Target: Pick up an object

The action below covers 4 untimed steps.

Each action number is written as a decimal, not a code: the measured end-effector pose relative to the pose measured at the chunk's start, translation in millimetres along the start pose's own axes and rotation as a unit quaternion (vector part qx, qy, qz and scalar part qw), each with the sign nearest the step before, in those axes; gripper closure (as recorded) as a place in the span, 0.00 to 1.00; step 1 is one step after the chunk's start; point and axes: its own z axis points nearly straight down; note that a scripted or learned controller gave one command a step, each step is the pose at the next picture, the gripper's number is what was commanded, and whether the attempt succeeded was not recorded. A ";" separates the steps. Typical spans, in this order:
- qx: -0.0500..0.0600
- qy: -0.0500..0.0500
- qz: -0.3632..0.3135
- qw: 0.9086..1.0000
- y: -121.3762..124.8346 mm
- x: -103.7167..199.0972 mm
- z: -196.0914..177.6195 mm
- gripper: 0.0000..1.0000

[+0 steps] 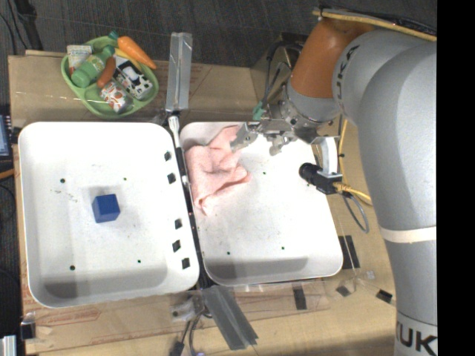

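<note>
Upper centre of frame: hand (257, 136) sits at pink cloth's (214, 169) top edge in right bin (297, 228), fingers apart. Judgement: descend onto the bunched fold, then close.

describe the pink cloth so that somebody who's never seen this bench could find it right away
Start at the two white bins side by side and take the right bin, the one under the grey arm. The pink cloth lies crumpled in its far left corner, against the divider, close by the gripper. It is the one soft pink thing; the left bin's blue cube is small and hard-edged.
</note>
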 end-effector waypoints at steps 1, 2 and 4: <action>-0.002 0.000 -0.065 0.998 19.5 -53.2 42.8 0.00; -0.003 0.000 -0.107 0.994 15.1 -2.4 99.0 0.00; -0.003 -0.001 -0.176 0.984 20.9 61.1 -6.1 1.00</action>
